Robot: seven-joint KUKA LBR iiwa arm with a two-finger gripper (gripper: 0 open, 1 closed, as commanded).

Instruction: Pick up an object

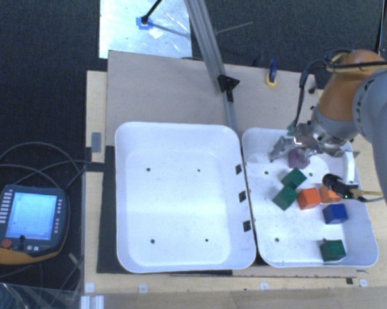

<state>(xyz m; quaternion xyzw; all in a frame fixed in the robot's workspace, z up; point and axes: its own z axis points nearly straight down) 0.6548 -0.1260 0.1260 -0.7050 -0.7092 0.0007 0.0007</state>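
The fingers (280,149) of the gripper (292,152) look spread with nothing pinched between them, though the wrist hides part of them at this slant, so I would not swear to it. They hang low over the far part of the right bin (362,254). The purple block (299,160) lies right at their tips, touching or just beside one of them, and it is the likeliest thing to take.

It looks like a small rigid piece, light, with dull faces that should not slip. A centred pinch across two opposite flat sides ought to hold it. Its outline seems less square than the others, so an off-centre grip could twist it out.

Nearer the camera sit a green block (293,179) and a second green block (284,198), close enough to be nudged. Beyond them are an orange block (309,198), a blue block (335,213) and, by the near corner, a third green block (332,250). The left bin (125,180) stands alongside on the counter (164,85).
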